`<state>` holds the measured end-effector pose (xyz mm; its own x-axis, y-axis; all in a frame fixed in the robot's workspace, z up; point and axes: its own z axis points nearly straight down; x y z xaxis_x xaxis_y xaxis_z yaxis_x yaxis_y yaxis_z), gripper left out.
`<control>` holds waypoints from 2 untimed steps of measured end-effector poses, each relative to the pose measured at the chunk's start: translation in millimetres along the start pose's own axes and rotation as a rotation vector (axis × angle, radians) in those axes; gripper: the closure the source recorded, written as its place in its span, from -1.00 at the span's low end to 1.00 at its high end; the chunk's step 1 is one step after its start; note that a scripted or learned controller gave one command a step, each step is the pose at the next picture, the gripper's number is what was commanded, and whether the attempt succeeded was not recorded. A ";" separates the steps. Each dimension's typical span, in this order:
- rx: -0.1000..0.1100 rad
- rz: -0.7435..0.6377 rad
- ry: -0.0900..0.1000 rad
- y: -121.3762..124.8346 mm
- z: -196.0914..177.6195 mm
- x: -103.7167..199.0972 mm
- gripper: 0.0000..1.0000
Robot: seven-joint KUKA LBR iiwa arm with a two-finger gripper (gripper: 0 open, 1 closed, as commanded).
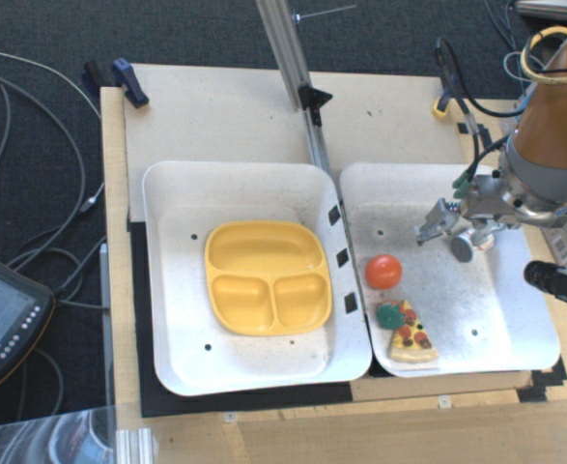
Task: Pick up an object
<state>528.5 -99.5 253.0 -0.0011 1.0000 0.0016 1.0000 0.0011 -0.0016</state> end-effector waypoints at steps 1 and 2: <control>-0.001 0.000 0.000 0.1 0.0 -0.1 -1.00; 0.007 0.001 0.001 -2.4 62.8 -2.0 -1.00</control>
<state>526.0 -101.4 190.2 0.0002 1.0000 0.0022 1.0000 -0.0002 -0.0086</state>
